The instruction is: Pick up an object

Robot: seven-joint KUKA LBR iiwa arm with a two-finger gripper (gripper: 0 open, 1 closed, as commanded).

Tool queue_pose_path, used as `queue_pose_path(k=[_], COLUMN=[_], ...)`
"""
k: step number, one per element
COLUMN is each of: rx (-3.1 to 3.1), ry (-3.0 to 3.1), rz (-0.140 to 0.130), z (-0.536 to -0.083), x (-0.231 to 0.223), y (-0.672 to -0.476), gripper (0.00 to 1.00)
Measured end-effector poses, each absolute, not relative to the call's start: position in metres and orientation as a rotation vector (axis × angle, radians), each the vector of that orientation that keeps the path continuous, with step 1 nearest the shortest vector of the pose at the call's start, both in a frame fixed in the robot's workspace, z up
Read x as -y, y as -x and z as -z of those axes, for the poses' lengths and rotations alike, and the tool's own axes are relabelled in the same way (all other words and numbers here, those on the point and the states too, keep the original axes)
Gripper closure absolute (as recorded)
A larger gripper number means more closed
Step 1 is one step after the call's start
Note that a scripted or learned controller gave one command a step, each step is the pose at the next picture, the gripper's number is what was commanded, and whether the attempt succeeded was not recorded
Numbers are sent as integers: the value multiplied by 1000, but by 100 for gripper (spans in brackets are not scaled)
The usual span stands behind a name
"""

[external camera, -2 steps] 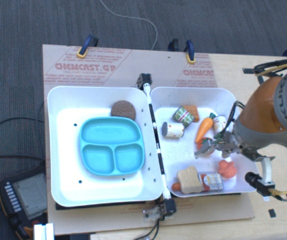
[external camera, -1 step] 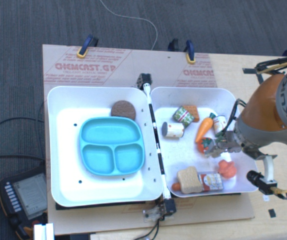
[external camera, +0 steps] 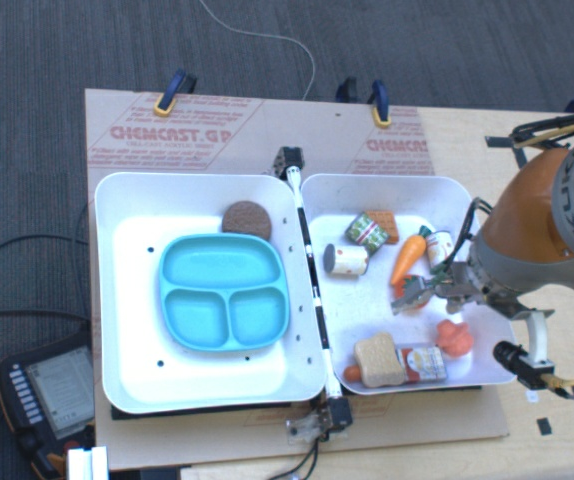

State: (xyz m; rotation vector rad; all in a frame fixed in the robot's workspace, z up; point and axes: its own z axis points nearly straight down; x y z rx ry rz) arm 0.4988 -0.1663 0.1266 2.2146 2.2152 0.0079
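Orange plastic carrot (external camera: pixel 407 257) lies just beside the pincer (external camera: pixel 414 294), up and slightly left of it, untouched. Whether the pincer is clenched, I cannot tell; nothing looks lifted, so the pick remains undone.

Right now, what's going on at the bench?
The arm is reaching into the right bin from the right, its gripper low over the food items, beside the carrot and above the red-orange ball. Whether it holds anything can't be told. A can, a bread slice and a small bottle lie nearby. The left bin holds a blue divided tray and a brown disc.
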Motion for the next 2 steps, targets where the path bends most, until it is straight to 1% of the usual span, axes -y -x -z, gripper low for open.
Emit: queue_pose_path(k=[1, 2], rx=[-2217, -2215], ry=[-2219, -2217], rz=[-1, -5], z=[-88, -98], x=[100, 100], y=[-508, -510], gripper=[0, 100])
